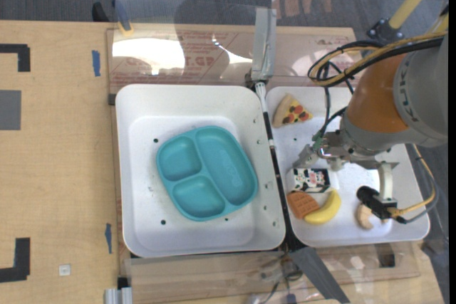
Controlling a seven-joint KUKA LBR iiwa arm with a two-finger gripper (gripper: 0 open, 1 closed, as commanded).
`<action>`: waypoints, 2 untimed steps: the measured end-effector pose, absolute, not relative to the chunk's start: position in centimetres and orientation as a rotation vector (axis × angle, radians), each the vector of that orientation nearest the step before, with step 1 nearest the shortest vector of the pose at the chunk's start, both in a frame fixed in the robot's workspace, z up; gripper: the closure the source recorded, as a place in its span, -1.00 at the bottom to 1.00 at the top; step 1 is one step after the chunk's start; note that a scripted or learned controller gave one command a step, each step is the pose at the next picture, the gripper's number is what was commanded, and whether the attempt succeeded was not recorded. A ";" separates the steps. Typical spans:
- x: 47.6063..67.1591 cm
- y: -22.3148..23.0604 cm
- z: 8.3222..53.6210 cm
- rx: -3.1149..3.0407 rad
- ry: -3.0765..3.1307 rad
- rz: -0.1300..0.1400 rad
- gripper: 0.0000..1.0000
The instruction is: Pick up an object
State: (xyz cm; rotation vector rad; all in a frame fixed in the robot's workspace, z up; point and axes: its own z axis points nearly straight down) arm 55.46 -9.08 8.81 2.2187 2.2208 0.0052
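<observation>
Black-and-white patterned object [311,180] lies flat on the floor of the right bin [296,139], toward its near left part, and it looks the likeliest target, since the gripper [316,160] sits just above it on its far side. From this slanted view I cannot tell whether the gripper touches it or hangs a little over it. Nor can I tell whether the gripper is released or clenched, because the wrist hardware and cables hide its working end.

Nothing appears lifted. Every item in the right bin seems to rest on the bin floor:
- a toy pizza slice [293,111] at the far left
- a waffle-like piece [302,204] just near of the patterned object
- a banana [324,208] touching that piece on its right
- a dark-and-tan item [366,212] further right, well apart from the gripper

The left bin [132,153] holds a teal divided plate [206,173], well away from the arm.

My judgement is that the task is at the approach or descent stage. The arm is placed over a candidate, but no grasp shows, so securing the object and raising it clear of the bin both remain to be done. The waffle-like piece and banana crowd its near edge.
</observation>
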 end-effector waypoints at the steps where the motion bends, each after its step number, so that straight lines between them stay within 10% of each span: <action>1: 49.6 -9.9 8.8 2.219 2.217 0.007 -1.00; 2: 49.8 -9.9 9.9 2.215 2.213 0.012 1.00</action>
